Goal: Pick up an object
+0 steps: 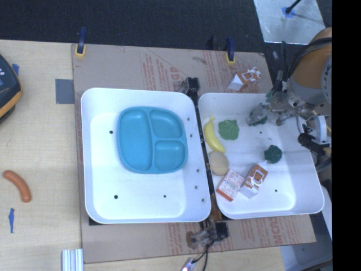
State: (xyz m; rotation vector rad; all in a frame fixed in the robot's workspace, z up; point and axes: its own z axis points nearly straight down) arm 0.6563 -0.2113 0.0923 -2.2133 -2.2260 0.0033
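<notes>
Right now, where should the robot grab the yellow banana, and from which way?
Probably around the middle of the banana, coming straight down from above. It lies flat along the left wall of the right bin, so the gripper would likely close best across its narrow width. The wall leaves little room on that side, and the green leafy toy sits close on the other.

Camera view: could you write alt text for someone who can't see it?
A grey robot arm reaches from the right over the right bin, which holds a banana, green toys and small cartons. The left bin holds a blue divided plate.
</notes>
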